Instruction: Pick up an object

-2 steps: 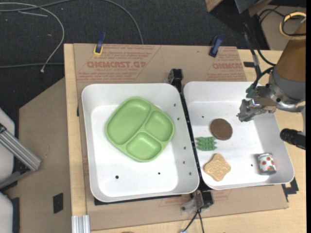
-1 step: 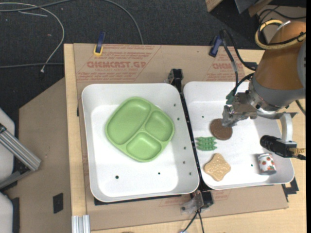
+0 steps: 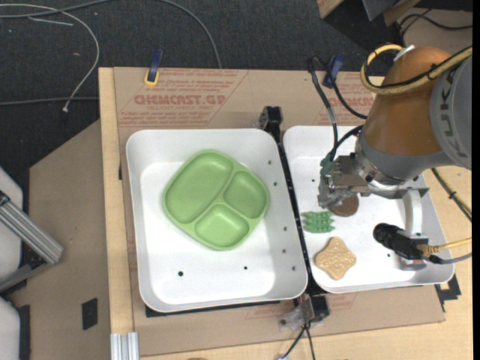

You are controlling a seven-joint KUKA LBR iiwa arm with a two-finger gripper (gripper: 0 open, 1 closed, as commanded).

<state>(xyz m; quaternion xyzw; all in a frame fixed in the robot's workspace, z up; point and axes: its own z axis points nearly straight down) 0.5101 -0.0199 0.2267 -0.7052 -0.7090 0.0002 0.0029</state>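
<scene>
The green spiky toy (image 3: 316,221) lies by the right bin's (image 3: 375,280) left wall, looking light, rubbery and best pinched across its narrow body. A tan cracker-shaped piece (image 3: 334,259) sits near the front edge. The gripper (image 3: 335,198) hangs just above a brown object (image 3: 346,206); whether it grips anything cannot be told.

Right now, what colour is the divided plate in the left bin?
Light green, the divided plastic plate, seen clearly in the camera view.
</scene>
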